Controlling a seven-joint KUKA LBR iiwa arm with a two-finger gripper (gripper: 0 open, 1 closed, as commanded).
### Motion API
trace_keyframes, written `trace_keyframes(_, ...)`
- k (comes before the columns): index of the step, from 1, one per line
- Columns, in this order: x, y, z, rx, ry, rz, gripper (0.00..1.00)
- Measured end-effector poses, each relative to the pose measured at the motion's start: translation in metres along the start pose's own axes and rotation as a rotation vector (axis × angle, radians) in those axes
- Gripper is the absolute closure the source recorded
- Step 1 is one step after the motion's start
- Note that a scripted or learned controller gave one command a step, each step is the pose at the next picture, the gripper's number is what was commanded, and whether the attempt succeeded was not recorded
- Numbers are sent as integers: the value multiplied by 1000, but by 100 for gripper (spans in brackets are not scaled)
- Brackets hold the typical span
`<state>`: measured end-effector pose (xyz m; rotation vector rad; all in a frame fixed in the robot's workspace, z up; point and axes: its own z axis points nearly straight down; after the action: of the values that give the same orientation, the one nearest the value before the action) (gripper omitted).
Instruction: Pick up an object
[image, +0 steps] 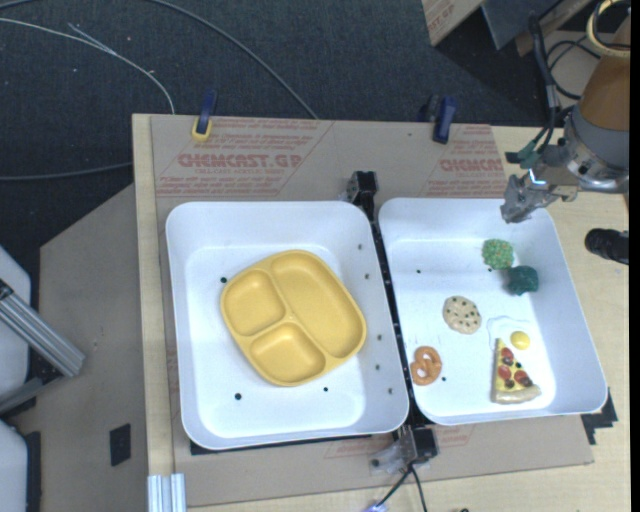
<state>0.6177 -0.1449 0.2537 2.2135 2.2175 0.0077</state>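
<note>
Candidate objects: five small toy foods lie loose in the right bin (570, 300), none singled out by the task, so any of them could serve.
Light green piece (497, 252): sits near the bin's far right corner, closest to the hand, which makes it the likeliest first target, in my judgement.
Dark green piece (521, 279): just beside the light green one, toward the bin's right wall; the two are so close that fingers coming down on one may nudge the other.
Cookie (461, 314): flat, near the middle of the bin, apart from its neighbours, so it has room around it but little height to grip.
Pretzel (426, 365): by the bin's left wall near the front, where the wall could crowd a finger.
Pizza slice (513, 372): near the front right corner, lying flat with its point toward the far side.
Hand (516, 208): hangs over the far edge of the right bin, above the toys and touching none; nothing is between its fingers, and I cannot tell whether they are spread or closed.
Left bin (190, 300): holds a yellow divided plate (292, 316), lying at a slant, apart from the toys.
Bench (150, 160): carries both bins side by side, clamped at its far edge.
</note>
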Motion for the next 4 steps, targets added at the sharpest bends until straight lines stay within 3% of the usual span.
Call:
trace_keyframes(1,0,1,-2,6,1,1,100)
trace_keyframes(4,158,-24,1,11,5,-4,100)
